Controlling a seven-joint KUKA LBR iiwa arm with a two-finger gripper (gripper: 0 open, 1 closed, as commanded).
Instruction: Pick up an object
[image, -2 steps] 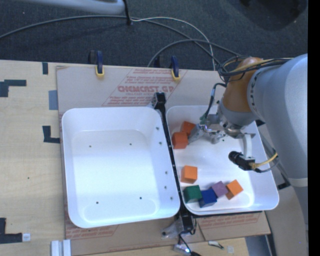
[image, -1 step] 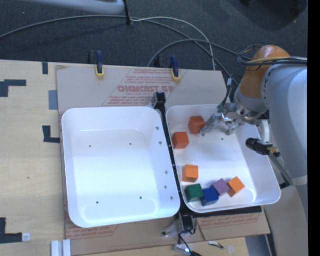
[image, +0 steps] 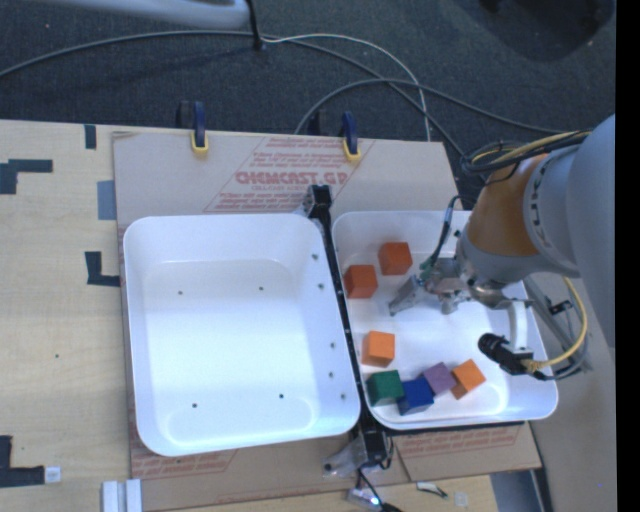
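Over the right bin (image: 520, 408) the gripper (image: 412, 298) hangs with its two fingers spread apart and nothing between them. Just up and left of the jaws sit two orange-brown cubes (image: 361, 281), (image: 395, 257). Below the jaws lies an orange cube (image: 378, 347); farther down, a green cube (image: 384, 385), blue cube (image: 416, 396), purple cube (image: 439, 378) and another orange cube (image: 467, 377) cluster together. Well left lies the left bin (image: 140, 330).
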